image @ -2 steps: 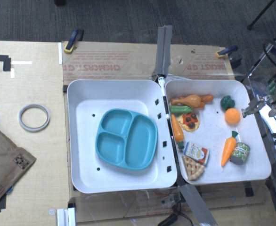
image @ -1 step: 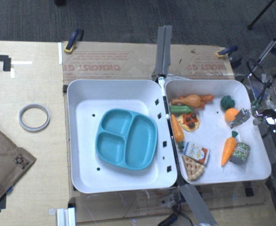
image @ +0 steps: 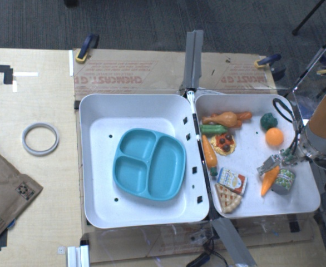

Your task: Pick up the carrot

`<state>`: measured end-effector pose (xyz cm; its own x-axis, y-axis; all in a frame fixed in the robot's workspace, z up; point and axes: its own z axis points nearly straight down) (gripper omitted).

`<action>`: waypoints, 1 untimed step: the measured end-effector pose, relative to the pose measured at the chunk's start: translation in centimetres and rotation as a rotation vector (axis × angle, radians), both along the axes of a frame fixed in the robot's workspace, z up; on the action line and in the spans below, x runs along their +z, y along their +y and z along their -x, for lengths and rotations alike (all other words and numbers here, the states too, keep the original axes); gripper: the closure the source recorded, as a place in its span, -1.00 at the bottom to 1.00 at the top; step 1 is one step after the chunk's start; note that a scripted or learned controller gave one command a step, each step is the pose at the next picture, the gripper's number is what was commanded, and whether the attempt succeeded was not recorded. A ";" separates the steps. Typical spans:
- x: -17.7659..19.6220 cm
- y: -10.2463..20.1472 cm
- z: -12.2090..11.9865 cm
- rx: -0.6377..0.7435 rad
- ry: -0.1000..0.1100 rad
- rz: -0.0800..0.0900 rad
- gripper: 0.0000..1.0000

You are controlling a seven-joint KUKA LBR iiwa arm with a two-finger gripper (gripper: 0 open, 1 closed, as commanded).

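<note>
In the right white bin (image: pixel 313 202), the metal two-finger gripper (image: pixel 274 164) sits at the top of the small orange carrot (image: pixel 269 181), beside a grey-green can (image: pixel 283 181); its grasp cannot be told

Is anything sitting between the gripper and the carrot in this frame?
Nothing visible does. The gripper is right at the upper end of the carrot in the right bin. A grey-green can lies touching the carrot's right side, crowding it.
</note>
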<state>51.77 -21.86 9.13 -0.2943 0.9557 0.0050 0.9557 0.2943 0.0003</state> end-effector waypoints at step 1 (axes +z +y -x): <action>0.8 -0.1 0.0 -0.003 -0.001 0.003 1.00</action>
<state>51.78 -21.99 9.97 -0.2913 0.9566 0.0023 0.9566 0.2913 0.0000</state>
